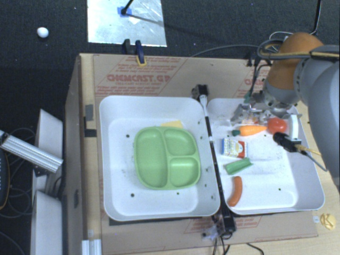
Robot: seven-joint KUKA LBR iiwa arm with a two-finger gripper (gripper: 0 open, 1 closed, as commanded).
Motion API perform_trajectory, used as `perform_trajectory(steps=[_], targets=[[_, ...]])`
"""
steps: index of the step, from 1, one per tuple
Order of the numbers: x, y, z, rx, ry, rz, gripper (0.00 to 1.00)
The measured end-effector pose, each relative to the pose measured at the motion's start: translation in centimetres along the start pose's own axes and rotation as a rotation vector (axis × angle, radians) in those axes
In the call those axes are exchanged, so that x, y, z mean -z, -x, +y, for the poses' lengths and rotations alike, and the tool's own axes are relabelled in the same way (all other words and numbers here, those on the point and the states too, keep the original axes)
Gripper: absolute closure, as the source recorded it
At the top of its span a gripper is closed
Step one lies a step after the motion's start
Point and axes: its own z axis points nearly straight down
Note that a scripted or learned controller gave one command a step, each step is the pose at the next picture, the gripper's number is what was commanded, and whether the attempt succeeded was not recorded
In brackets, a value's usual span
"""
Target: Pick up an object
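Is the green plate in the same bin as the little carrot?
No, the green plate lies in the left bin, the carrot in the right bin.

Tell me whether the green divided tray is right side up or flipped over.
Right side up: the green divided tray in the left bin shows its three hollow compartments facing up.

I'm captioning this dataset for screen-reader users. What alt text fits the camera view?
A grey robot arm reaches from the right, its gripper low over the right white bin, which holds a carrot, tomato, small carton, green piece and sausage. The left bin holds a green divided plate.
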Motion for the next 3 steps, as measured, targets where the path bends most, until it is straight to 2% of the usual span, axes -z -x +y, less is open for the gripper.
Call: perform_trajectory(steps=[1,2,3], targets=[[-0.1,-1.5,-0.1,-0.001,0.002,-0.009,0.0],[1.1,-1.3,-0.1,0.0,-0.001,-0.011,1.0],[1.1,-1.3,-0.1,0.001,0.001,-0.011,0.0]])
